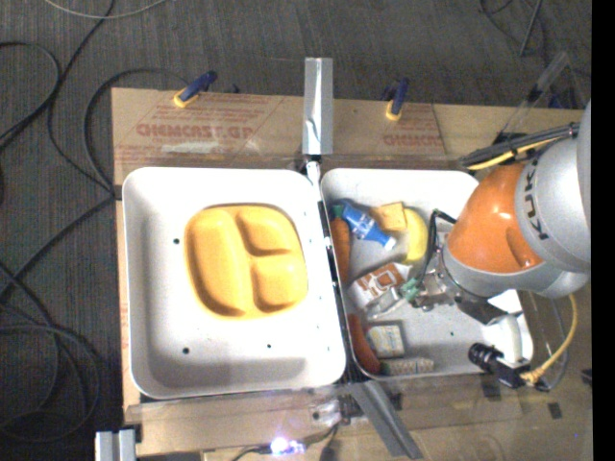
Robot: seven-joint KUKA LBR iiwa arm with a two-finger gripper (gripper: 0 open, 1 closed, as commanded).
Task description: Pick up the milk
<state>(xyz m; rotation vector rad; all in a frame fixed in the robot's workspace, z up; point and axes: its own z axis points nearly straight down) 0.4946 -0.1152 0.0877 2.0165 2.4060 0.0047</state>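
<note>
Clutter lies along the bottom edge of the right bin (500, 339): a flat brown bar (407, 365), a small square packet (385, 337) and a reddish sausage-shaped piece (357, 340) pressed to the left wall. Just above them, at the middle of that bin, my gripper (419, 291) hangs low. My own wrist hides it, so I cannot tell how far open it is or whether it has hold of anything. The milk (379, 280), which I take to be the small brown-and-white carton, lies tilted just left of the gripper, touching it or nearly so.

Higher in the frame sit a blue bottle (360, 222) and a yellow block (402, 227), with an orange carrot (340, 243) running along the dividing wall.

The risk I see is the crowding. A closing grip could catch the carton's corner and squirt it toward the carrot, or pinch a neighbour instead. A tilted carton may also slip out on the lift.

Room is tight to the left and toward the top of the bin. The bare floor at the lower right of the bin is the only open stretch. The left bin (154, 353) holds a yellow divided tray (248, 259) with white floor all around it.
</note>
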